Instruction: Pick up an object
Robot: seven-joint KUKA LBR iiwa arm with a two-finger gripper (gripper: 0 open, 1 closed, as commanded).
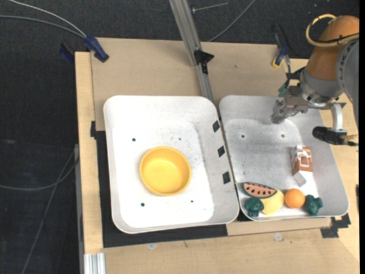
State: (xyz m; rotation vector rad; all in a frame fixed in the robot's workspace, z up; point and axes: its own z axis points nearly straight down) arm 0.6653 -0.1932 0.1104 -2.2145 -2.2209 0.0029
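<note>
My gripper (278,116) hangs over the far edge of the right bin (256,147), with nothing visible between its fingers. Along that bin's near edge lie a watermelon slice (260,189), a yellow fruit (274,201), a green broccoli piece (254,206), an orange (294,198) and another green piece (312,204). A small brown and white carton (301,160) lies at the bin's right side, well nearer the front than the gripper. A yellow bowl (165,170) sits in the middle of the left bin (131,119).
A slanted metal pole (191,39) runs from the top of the view down to the gap between the bins. Blue clamps (96,49) hold the bench corners. Black clips (221,150) sit along the divide between the bins.
</note>
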